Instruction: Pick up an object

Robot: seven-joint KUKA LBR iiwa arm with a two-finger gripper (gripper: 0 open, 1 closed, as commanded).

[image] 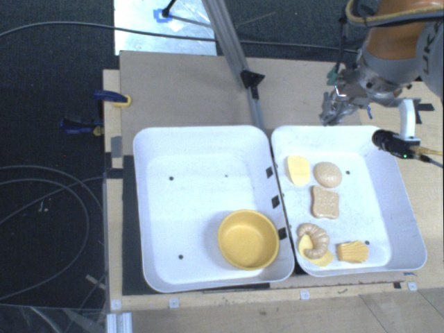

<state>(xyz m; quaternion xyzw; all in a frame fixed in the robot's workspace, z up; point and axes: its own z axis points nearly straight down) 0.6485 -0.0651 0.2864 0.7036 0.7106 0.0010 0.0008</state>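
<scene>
Yellow bowl (248,238) in left bin (159,186), near edge, far down-left of the jaws (336,111). Right bin (395,207) holds croissant (313,238), ridged yellow chip (353,252), toast slice (325,202), round bun (327,174) and yellow wedge (298,170), all below the jaws, apart from them. Jaws hang over the counter (187,89) just past the right bin's far rim; grip state: cannot tell.
</scene>
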